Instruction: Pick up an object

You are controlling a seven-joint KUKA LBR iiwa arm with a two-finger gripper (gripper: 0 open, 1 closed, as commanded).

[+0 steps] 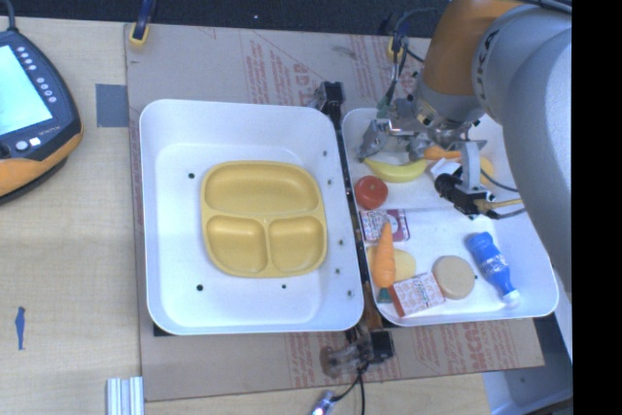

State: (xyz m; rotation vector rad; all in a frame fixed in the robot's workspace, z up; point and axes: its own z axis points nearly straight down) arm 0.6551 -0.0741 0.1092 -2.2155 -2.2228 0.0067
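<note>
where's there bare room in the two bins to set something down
Left bin: a bare white floor rings the yellow divided plate, whose three compartments hold nothing. Right bin is crowded: banana, tomato, carrot, round cookie, blue bottle, with the gripper over its far end.

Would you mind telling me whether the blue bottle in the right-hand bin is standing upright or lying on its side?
Lying on its side. The blue bottle rests flat on the floor of the right bin, its full length showing and its white cap pointing toward the bin's near right corner.

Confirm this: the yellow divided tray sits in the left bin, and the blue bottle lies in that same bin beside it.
Not quite. The blue bottle lies in the right bin, not beside the tray. The yellow divided tray does sit in the left bin. The camera view shows this.
</note>
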